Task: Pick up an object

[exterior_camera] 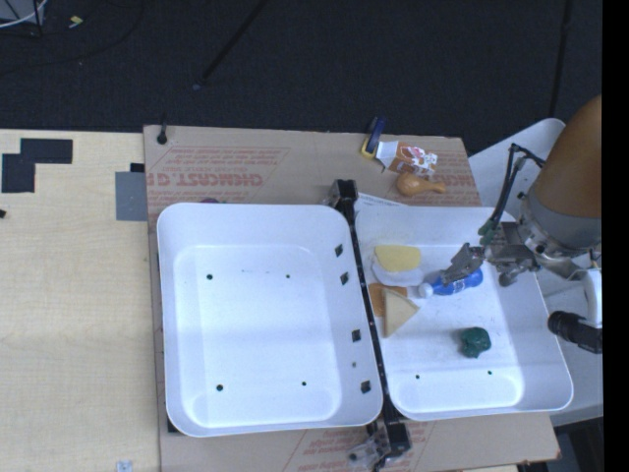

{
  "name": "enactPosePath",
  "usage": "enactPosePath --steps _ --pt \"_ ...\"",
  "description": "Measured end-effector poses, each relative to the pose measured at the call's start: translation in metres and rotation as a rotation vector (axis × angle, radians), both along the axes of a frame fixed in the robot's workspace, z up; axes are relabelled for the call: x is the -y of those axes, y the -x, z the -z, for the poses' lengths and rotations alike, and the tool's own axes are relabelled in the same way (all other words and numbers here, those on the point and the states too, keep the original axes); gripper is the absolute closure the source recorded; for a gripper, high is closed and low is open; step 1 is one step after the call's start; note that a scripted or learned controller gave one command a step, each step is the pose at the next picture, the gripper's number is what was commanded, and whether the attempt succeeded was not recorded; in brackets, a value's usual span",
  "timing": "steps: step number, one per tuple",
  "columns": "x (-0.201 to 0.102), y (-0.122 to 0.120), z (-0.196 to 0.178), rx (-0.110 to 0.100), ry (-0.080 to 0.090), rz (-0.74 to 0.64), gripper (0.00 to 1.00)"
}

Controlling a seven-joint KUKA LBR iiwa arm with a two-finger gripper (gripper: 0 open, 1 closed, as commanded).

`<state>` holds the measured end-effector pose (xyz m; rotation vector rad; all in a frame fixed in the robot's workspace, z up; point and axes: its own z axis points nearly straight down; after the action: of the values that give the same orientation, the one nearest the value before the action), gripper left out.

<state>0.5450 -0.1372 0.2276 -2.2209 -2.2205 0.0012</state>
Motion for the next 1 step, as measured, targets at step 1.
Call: enactPosePath --steps 1 --pt "-0.0499 -0.0351 0.1445 -0.001 -0.002 -0.003 0.00"
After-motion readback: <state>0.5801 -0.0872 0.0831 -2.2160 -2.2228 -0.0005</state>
